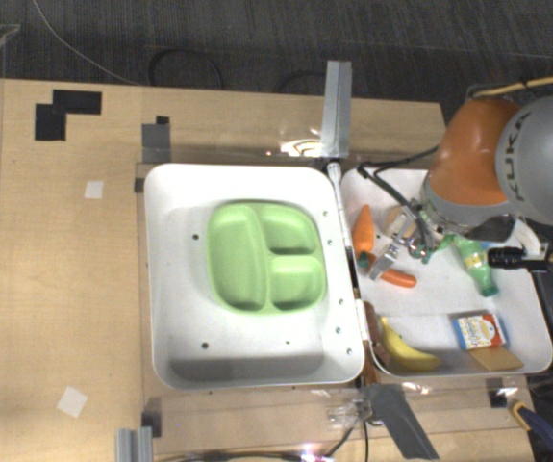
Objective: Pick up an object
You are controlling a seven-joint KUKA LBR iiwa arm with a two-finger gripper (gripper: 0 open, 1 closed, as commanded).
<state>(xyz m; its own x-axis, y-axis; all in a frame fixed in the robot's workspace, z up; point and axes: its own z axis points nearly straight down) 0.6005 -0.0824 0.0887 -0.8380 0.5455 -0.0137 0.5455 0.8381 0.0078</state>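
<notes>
My gripper (388, 258) hangs low over the left part of the right bin (536, 301), reaching in from the grey and orange arm (492, 157). An orange carrot (364, 230) lies just to its left, near the bin's left wall. A small red-orange piece (402, 279) lies just below and right of the gripper's tip. A green bottle (476, 263) lies to the right, partly under the wrist. A banana (406, 349) rests at the bin's front left. A small printed box (477, 331) and a brown block (496, 358) sit at the front right.
The left bin (175, 287) holds a green divided plate (264, 255). A metal post (337, 109) stands behind the wall between the bins. Cables run along the arm at the right. Wooden bench top stretches to the left.
</notes>
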